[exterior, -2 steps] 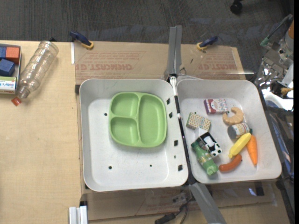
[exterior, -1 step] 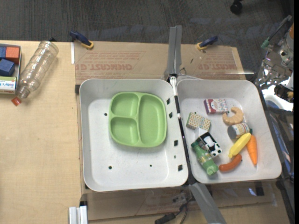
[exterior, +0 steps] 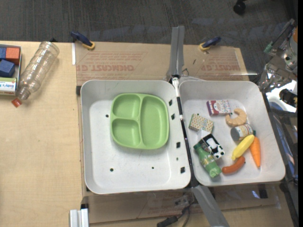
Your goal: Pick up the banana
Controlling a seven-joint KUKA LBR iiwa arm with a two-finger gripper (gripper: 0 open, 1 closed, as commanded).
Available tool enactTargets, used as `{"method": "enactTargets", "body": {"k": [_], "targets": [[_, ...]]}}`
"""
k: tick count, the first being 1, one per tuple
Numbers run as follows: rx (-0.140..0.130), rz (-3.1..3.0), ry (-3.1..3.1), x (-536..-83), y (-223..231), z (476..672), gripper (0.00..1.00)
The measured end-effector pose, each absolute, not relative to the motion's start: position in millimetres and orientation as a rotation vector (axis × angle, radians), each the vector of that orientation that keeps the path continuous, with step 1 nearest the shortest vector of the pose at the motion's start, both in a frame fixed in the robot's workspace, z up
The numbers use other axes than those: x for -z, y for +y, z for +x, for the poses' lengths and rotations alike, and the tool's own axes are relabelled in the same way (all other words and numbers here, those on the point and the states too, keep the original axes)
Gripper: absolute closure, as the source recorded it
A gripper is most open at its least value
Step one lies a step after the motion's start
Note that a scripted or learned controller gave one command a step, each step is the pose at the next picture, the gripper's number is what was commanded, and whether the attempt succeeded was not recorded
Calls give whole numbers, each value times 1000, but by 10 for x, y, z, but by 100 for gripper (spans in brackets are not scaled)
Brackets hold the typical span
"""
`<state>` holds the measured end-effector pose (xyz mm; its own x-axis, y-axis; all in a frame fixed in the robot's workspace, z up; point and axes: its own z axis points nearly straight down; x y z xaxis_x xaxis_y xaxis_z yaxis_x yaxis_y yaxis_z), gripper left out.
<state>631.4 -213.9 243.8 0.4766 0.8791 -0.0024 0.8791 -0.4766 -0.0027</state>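
Step in hand: approach, by my read. Nothing grasped yet. The arm point(exterior: 284, 56) sits at the top-right, outside the right bin point(exterior: 189, 126), well apart from the banana point(exterior: 242, 146). Can't tell the tool state; that end is a cluttered blur.

Landmark = banana. It lies on a slant in the right bin, lower-right area. Carrot point(exterior: 255, 151) is just beside it on the right, touching or nearly so. Sausage point(exterior: 234, 166) is just below it. A grey can point(exterior: 239, 132) is just above it, and a tan croissant-like piece point(exterior: 236, 117) is above that. A black-and-white toy point(exterior: 212, 146) and a green bottle point(exterior: 208, 162) are to its left. A cracker point(exterior: 200, 123) and a small box point(exterior: 218, 107) are up-left.

The left bin point(exterior: 94, 174) holds one green divided plate point(exterior: 140, 121), nothing in its compartments.

Next move: come down over the banana and straddle its short axis. It's tight, with the carrot and can crowding both sides, so there's a risk of nudging neighbours or grabbing the carrot.
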Motion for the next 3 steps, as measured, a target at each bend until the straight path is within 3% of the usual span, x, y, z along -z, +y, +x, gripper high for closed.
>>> {"method": "enactTargets", "body": {"k": [1, 3], "targets": [[-3, -2824, -1376, -2509, -2118, 6511, 100], [-6, -2934, -1116, -2596, -2131, 6077, 100]]}}
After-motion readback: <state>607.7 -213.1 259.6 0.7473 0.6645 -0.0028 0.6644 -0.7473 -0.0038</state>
